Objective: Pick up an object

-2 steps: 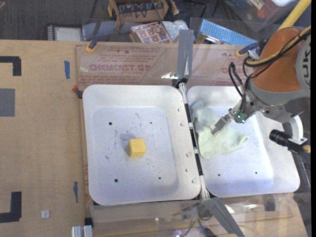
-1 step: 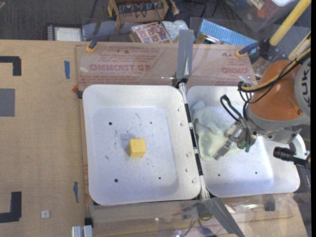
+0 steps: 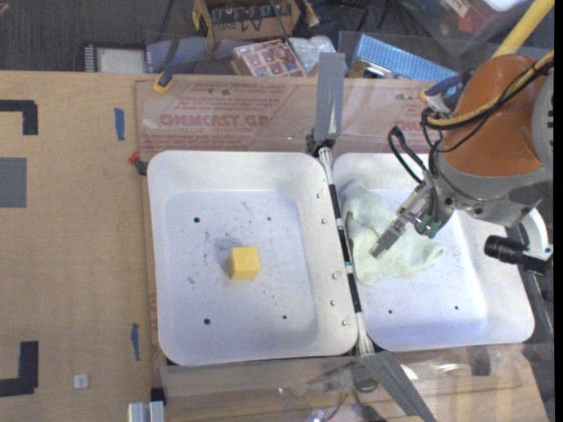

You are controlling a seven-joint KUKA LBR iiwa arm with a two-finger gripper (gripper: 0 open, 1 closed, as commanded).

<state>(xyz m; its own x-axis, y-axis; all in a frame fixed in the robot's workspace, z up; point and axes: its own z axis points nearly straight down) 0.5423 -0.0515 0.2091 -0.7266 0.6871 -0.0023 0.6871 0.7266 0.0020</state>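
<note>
A small yellow block (image 3: 245, 263) lies near the middle of the left white bin (image 3: 176, 192). A crumpled pale green cloth (image 3: 380, 236) lies in the left part of the right bin (image 3: 493, 315). My gripper (image 3: 384, 243) reaches in from the right and hangs low over that cloth, its fingertips at or just above the fabric. The grey arm with its orange band (image 3: 493, 112) rises behind it at the upper right.
A grey divider post (image 3: 328, 104) stands at the back between the two bins. A black cylinder (image 3: 506, 251) sticks out beside the wrist over the right bin. Boxes and cables clutter the floor behind the bench. Wooden bench surface (image 3: 70, 236) stretches to the left.
</note>
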